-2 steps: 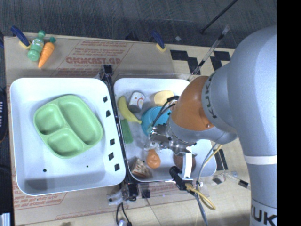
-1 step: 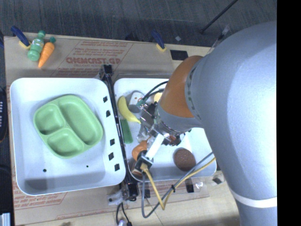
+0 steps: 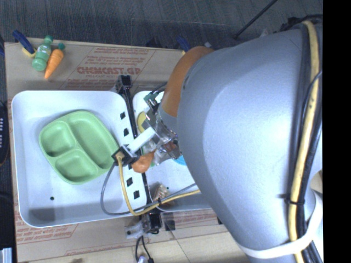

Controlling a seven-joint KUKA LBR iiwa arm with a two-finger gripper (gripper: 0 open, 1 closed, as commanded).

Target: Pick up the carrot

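At the seam between the two bins, the gripper point(image 3: 137, 149) hangs low over the near-left corner of the right bin point(image 3: 141, 99), carried by the bulky grey arm point(image 3: 247, 136) that covers most of that bin. Just under and touching the gripper's lower side sits a small orange piece, which I take to be the carrot point(image 3: 143, 162). Only a short stub of it shows, so its long axis is hard to read; it seems to run roughly across the view, pointing toward the left bin point(image 3: 22, 147).

Whether the gripper is open or closed on it cannot be told from here, as the wrist hardware and the arm hide the contact. So it is not safe to say the carrot is held.

A second carrot point(image 3: 53, 62) lies well apart on the bare bench at the far left corner, beside a green bottle point(image 3: 41, 56), slanted with its leafy end up and to the right. A green plate point(image 3: 77, 146) rests in the left bin.

The next move likely depends on the gripper straddling the orange stub across its narrow width before lifting.
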